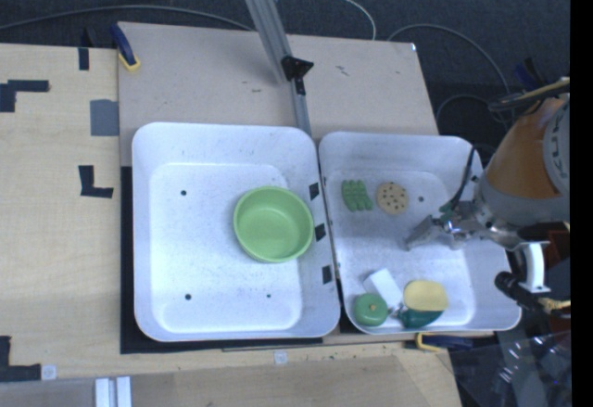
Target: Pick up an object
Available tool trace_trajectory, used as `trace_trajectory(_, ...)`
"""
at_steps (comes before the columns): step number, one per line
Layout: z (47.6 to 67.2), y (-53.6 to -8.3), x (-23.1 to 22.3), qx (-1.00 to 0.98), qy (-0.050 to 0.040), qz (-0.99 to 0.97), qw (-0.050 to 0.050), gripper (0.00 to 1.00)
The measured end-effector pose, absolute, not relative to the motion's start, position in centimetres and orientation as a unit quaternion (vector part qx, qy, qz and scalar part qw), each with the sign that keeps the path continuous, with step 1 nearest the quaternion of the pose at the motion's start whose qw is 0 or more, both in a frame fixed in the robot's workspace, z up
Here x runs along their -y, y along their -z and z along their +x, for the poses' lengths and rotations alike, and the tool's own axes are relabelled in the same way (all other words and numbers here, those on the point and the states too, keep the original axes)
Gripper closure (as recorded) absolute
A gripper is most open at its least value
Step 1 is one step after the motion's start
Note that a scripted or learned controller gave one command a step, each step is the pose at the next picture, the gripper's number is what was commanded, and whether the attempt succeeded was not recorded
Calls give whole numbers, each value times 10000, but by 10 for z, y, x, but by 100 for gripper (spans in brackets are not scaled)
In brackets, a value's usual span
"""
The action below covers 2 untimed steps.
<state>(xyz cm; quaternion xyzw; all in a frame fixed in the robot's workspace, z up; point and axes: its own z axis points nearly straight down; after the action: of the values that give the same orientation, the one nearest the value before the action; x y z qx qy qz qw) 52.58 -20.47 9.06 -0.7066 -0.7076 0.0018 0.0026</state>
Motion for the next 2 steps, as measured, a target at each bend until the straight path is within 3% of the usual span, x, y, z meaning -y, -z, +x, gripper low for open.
trace_trajectory(1, 527, -103, 204, 7080, -9, -7062, 17, 100)
trace_trajectory(2, 532, -158, 194, 7081, 9, -7061, -16, 100)
